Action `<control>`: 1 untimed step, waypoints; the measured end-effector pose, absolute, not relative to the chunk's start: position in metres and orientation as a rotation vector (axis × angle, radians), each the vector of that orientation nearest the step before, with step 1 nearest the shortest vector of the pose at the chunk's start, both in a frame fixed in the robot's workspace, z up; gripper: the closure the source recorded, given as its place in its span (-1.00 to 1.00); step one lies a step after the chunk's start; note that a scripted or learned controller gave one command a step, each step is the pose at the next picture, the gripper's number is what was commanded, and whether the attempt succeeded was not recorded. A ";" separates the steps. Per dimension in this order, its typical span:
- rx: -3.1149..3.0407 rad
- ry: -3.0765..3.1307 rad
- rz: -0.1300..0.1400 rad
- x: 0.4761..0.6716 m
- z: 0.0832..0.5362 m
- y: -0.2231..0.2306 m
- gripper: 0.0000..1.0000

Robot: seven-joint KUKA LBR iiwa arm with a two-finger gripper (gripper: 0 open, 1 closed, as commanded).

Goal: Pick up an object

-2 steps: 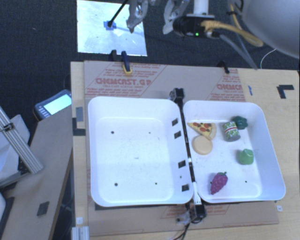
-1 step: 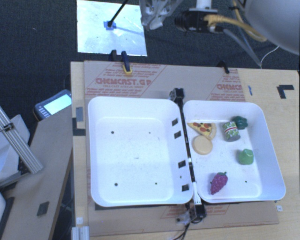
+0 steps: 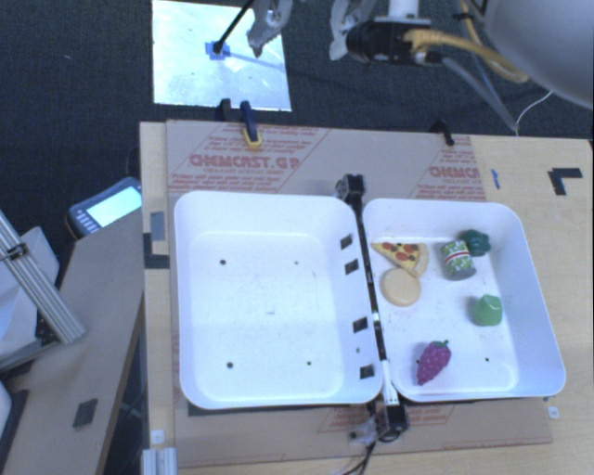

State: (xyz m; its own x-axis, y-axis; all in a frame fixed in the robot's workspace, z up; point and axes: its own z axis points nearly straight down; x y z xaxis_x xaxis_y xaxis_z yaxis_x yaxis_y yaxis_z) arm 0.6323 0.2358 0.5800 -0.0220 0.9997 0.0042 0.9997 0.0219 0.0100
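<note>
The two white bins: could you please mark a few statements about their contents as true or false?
1. The pizza slice lies in the right bin. True.
2. The purple grapes lie in the left bin. False: they lie in the right bin, near its front.
3. The pizza slice touches the round cookie. True.
4. The pincer grips the green block. False: it hangs beyond the bins, and the block lies in the right bin.

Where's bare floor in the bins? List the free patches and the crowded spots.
Free: the left bin floor, wall to wall; also the right bin front right corner, beyond the grapes and green block. Crowded: its rear, with pizza slice, cookie, can.
</note>
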 end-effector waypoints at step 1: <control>2.190 2.245 0.020 0.632 0.592 0.236 1.00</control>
State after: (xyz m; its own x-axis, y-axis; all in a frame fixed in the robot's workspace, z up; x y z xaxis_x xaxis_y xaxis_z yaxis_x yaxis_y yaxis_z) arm 0.6322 0.2361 0.5917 -0.0251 0.9997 0.0050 0.9996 0.0250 0.0131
